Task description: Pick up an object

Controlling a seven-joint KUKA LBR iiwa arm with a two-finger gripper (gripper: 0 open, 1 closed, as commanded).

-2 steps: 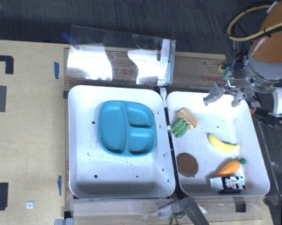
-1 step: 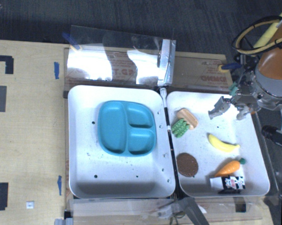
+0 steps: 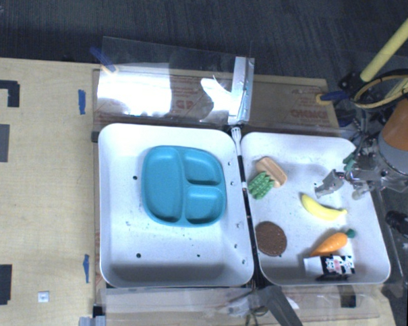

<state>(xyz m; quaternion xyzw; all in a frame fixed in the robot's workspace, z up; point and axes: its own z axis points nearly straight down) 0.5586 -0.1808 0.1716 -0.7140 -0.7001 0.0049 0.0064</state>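
In the camera view the bench carries two white bins side by side. The left bin (image 3: 114, 209) holds a blue divided plate (image 3: 185, 185). The right bin (image 3: 368, 267) holds the candidates for picking: a yellow banana (image 3: 321, 208), an orange carrot (image 3: 330, 243), a small black-and-white carton (image 3: 334, 264), a brown round cookie (image 3: 271, 237), a green ridged piece (image 3: 260, 186) and a tan bread-like piece (image 3: 273, 171) touching it.

The arm comes in from three o'clock, its orange band (image 3: 401, 130) near the frame edge. The gripper (image 3: 343, 182) hangs over the upper right part of the right bin. Nothing lies between its fingers that I can make out, and the metal parts are too small and cluttered to tell whether they stand apart or together.

I judge the step in hand to be the approach: the gripper is positioned above the bin, with no object lifted. The nearest thing is the banana, lying just beside the gripper at about seven o'clock from it, flat on the bin floor with its length running roughly from ten to four o'clock. The carrot sits farther off at six o'clock, the cookie well apart toward eight.

The next move probably calls for a short shift toward the banana, a turn of the wrist so the fingers straddle its narrow width, then a descent.
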